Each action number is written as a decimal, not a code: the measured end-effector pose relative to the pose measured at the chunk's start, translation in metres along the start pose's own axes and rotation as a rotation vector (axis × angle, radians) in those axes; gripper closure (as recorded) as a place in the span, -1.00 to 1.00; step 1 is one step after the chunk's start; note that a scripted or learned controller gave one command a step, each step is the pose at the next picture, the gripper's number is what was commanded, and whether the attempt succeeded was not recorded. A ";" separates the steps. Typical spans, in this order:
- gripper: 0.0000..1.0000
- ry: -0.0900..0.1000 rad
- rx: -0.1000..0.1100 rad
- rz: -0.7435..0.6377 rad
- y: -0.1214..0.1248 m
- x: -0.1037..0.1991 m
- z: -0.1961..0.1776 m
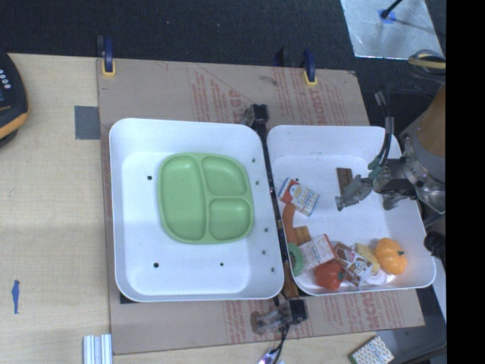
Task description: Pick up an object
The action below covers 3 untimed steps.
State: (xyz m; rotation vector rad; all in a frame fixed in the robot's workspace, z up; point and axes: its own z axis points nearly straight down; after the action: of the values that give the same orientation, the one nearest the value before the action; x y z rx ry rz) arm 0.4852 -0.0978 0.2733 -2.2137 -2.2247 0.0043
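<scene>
- Down at the lower right of the frame, the heap sits along the near wall of the right bin (326, 139): an orange pumpkin-like toy (390, 255), a red tomato-like piece (328, 276), small printed packets (317, 249) and a yellow bit beside them, all crowded together and touching.
- A little farther up, left of centre in that bin, a lone carton with an orange top (299, 196) lies apart from the pile.
- Middle right: the pincer (353, 193) hangs over bare bin floor, well above the heap; nothing sits between its fingers, and whether they're spread wide or narrow, I cannot tell from this angle.
- Left bin (121, 203): a green divided plate (205, 197) rests in the middle.
- Step in hand, as I read it: the approach, no grasp made yet.
- Next move calls for picking a target; the lone carton looks the cleanest choice, or the pumpkin at the heap's edge. Centre over it, then descend.
</scene>
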 end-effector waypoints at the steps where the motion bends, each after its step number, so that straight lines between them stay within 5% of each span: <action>1: -1.00 -0.003 0.000 0.000 0.060 -0.022 0.057; 2: -1.00 -0.006 -0.003 0.002 0.133 -0.095 0.187; 3: 1.00 -0.004 -0.003 0.000 0.132 -0.093 0.169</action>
State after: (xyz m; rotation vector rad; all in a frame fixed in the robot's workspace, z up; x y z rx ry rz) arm 0.6171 -0.1905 0.1038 -2.2167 -2.2282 0.0060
